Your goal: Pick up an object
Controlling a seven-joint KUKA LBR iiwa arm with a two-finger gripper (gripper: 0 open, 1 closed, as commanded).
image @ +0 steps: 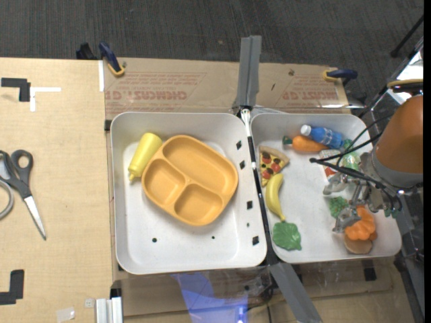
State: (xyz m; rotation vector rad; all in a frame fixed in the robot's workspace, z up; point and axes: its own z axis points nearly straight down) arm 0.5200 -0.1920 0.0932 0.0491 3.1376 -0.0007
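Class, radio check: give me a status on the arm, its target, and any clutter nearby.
Gripper low in right bin, finger state unclear. Nothing seen held. Orange toy directly beside it. Green pieces, banana crowd nearby.

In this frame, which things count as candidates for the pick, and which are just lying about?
Candidates:
claw
banana
pizza slice
blue bottle
carrot
green leaf
orange toy
orange tray
yellow bottle

Lying about:
scissors
cardboard
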